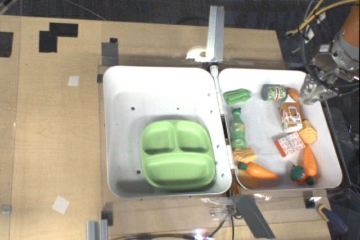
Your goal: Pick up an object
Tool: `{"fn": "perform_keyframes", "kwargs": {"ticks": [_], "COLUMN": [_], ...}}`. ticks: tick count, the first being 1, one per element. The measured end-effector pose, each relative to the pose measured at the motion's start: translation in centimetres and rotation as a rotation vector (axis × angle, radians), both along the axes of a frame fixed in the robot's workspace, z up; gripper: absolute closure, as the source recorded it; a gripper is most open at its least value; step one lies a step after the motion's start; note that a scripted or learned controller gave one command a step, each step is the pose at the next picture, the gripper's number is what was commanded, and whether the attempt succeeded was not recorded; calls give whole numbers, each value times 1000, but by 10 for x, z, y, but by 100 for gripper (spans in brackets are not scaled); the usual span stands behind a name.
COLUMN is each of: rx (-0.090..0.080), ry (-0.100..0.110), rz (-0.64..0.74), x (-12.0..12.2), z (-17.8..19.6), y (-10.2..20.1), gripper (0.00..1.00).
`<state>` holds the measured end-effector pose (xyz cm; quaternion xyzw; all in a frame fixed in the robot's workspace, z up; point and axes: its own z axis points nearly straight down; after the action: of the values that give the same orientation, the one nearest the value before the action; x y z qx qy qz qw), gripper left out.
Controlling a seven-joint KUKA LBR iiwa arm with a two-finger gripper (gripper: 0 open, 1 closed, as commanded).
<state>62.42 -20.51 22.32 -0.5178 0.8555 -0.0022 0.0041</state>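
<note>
tool (pixel 313 91) at right bin (pixel 332 146) far rim, beside can (pixel 274 92) | jaw state: cannot tell | likely poised for descent onto can

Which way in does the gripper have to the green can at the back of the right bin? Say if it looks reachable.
Probably yes. The gripper hangs at the right bin's back right edge, and the green can lies on its side to its left. A small orange piece beside the can could crowd the grasp.
</note>
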Motion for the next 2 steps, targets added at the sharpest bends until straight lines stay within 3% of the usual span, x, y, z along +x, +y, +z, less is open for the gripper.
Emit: {"fn": "perform_keyframes", "kwargs": {"ticks": [1, 2], "rx": [0, -2], "ry": [-11, 1], "rz": [-1, 475], "x": [3, 35], "z": [14, -26], "y": [1, 1], "gripper": [100, 100]}}
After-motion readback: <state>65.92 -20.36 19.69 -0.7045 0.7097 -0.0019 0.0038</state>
